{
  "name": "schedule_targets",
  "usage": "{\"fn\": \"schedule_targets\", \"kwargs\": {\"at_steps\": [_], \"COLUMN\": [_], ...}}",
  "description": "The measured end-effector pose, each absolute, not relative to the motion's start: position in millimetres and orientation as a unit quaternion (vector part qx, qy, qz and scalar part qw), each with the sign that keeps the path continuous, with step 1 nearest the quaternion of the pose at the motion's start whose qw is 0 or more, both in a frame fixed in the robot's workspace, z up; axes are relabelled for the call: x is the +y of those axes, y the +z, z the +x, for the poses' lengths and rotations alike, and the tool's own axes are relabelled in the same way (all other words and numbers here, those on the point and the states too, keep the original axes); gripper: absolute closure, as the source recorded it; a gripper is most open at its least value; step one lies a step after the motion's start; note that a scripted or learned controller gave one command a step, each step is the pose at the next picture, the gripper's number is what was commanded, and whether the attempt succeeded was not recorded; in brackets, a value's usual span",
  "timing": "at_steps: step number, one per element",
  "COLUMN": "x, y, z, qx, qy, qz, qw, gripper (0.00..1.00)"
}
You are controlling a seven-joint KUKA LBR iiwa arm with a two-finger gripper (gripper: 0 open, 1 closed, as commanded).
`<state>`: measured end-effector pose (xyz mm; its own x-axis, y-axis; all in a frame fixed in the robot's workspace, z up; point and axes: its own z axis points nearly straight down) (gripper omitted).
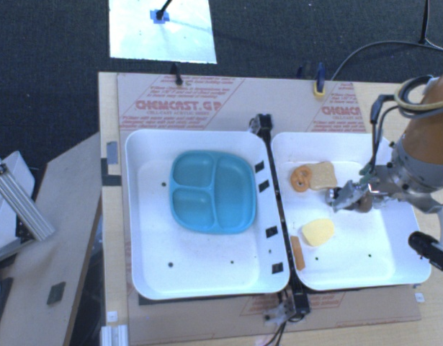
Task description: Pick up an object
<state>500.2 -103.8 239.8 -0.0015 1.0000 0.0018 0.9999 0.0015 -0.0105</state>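
In the right bin, a tan slice of toast lies beside an orange pretzel-shaped ring near the far left corner. A pale yellow piece rests nearer the front, and a thin orange stick lies along the left wall. My gripper hangs low over the middle of this bin, just right of the toast and above the yellow piece. A small brown thing sits right under the gripper body, partly hidden by it.
The left bin holds a blue divided plate. A black divider with clips runs between the two bins. The arm's grey body covers the right bin's far right corner.
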Motion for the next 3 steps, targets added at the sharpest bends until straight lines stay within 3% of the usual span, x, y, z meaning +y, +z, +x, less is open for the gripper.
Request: {"fn": "schedule_targets", "kwargs": {"at_steps": [1, 3], "x": [-103.6, -102.6], "y": [245.0, 142.2], "z": [502.5, 510.2], "qx": [-0.709, -0.707], "qy": [-0.0004, 0.0006], "qz": [-0.706, -0.707], "qw": [0.0, 0.002], "gripper": [0.0, 0.0]}}
